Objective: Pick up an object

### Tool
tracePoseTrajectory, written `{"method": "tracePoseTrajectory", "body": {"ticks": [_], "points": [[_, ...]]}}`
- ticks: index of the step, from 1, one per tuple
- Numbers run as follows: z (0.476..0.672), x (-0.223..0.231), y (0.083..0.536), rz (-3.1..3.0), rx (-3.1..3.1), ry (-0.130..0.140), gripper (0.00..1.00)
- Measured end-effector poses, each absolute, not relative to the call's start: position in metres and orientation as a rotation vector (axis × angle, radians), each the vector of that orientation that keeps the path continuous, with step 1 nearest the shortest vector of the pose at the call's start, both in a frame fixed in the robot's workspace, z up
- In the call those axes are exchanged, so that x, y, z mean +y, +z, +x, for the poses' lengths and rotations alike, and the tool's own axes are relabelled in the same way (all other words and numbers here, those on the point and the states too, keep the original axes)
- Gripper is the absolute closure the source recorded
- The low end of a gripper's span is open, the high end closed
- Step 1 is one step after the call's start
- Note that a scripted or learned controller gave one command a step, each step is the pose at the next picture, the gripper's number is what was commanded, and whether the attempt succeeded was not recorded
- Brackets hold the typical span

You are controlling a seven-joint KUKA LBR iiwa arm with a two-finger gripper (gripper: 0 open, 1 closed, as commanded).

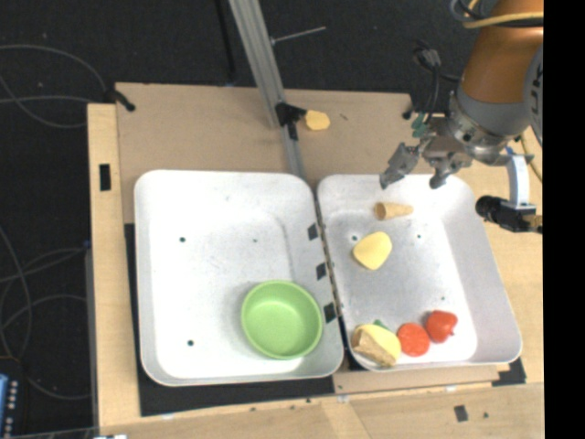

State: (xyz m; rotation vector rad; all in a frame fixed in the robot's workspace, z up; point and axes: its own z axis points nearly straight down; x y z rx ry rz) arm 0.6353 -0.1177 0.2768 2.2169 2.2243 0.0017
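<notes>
Candidate objects all sat in the right white bin (475, 273): small tan cone-shaped piece (393, 211) near its far edge, pale yellow rounded lump (372, 251) just nearer the middle, and along the near edge a yellow-and-tan wedge (377, 344), an orange-red round piece (412, 339) and a red tomato-like piece (441, 326). Hand (418, 173) hovered over the bin's far edge, beyond the cone, fingers spread apart, gripping nothing. Left white bin (201, 236) held a light green plastic bowl (281, 319) near its near-right corner. Small yellow piece (317, 121) lay on the desk (201, 126) beyond the bins.
</notes>
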Motion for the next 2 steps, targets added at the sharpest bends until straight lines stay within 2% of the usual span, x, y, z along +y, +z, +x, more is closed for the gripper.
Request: {"method": "tracePoseTrajectory", "body": {"ticks": [1,2], "points": [[0.635,-0.118,0.277,2.217,2.224,0.002,0.0],[0.629,-0.128,0.22,2.224,2.22,-0.009,0.0]]}}
